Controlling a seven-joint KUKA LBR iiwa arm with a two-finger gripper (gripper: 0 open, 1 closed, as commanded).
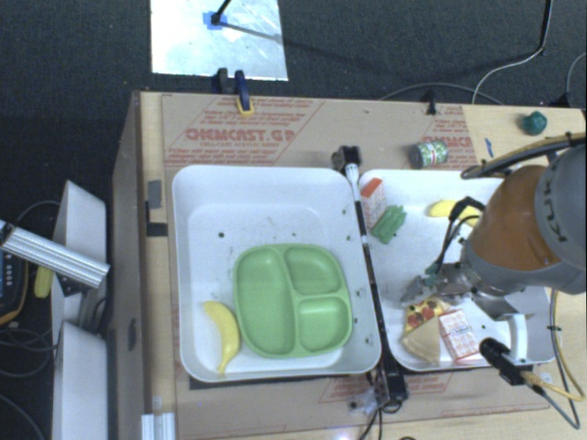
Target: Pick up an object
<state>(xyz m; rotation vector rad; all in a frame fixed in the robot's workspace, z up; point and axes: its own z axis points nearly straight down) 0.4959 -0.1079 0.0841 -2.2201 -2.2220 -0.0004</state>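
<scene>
My gripper (pixel 427 289) hangs low over the right bin (pixel 413 191), its dark fingers just above a cluster of small items. Right under it sit a red-and-yellow item (pixel 419 316), a tan wedge (pixel 423 344) and a red-and-white packet (pixel 457 335). Farther back in the same bin lie a green object (pixel 388 223), an orange-capped white carton (pixel 371 200) and a yellow piece (pixel 443 210). The arm's orange band (pixel 504 223) covers the bin's right part.
The left bin (pixel 197 246) holds a green divided plate (pixel 292 299) and a yellow banana (pixel 223 335) at its front left. A small can (pixel 428 153) and a teal ball (pixel 535 122) rest on the bench behind the right bin. A black divider clip (pixel 348 160) sits between the bins.
</scene>
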